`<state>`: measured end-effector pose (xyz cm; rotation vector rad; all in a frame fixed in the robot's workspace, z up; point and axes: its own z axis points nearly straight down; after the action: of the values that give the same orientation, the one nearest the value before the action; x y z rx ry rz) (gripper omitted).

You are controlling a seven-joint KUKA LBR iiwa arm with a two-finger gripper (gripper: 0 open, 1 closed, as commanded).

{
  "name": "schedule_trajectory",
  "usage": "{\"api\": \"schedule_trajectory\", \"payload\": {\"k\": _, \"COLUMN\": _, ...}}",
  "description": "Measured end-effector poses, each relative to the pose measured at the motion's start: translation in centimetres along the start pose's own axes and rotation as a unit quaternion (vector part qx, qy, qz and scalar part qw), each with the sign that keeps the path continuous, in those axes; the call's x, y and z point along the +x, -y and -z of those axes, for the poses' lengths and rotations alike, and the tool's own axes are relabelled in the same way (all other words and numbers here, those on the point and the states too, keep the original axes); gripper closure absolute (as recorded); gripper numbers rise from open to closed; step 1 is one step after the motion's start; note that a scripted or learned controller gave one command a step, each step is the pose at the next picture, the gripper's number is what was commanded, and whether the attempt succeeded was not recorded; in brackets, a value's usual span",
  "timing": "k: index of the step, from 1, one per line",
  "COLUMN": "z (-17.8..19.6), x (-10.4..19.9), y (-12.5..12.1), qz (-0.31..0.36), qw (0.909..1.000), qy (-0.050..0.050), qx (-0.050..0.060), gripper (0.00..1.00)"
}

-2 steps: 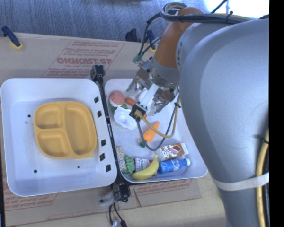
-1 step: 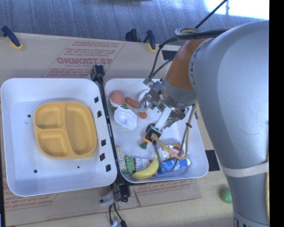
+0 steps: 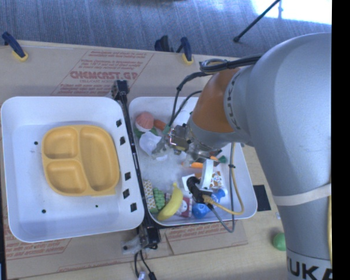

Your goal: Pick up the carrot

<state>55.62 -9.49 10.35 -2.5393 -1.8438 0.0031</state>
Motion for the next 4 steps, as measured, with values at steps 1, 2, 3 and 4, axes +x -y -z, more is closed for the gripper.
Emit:
{"api": "schedule_trajectory", "payload": {"k": 1, "z": -0.6, "x": -9.3, "y": -5.6, "qz": 0.002, "qw": 1.0, "qy": 0.0, "qx": 0.0, "gripper": 0.0}}
{"api": "schedule_trajectory", "payload": {"k": 2, "z": -1.1, "x": -10.7, "y": -1.7, "qz": 0.152, "qw": 0.9884, "qy": 0.0, "qx": -0.001, "gripper": 0.0}}
{"api": "schedule_trajectory", "payload": {"k": 3, "z": -1.2, "x": -10.2, "y": -2.9, "qz": -0.055, "qw": 0.9985, "qy": 0.0, "qx": -0.001, "gripper": 0.0}}
{"api": "schedule_trajectory", "payload": {"k": 4, "z": 0.4, "x": -10.2, "y": -3.0, "qz": 0.114, "qw": 0.9935, "qy": 0.0, "qx": -0.001, "gripper": 0.0}}
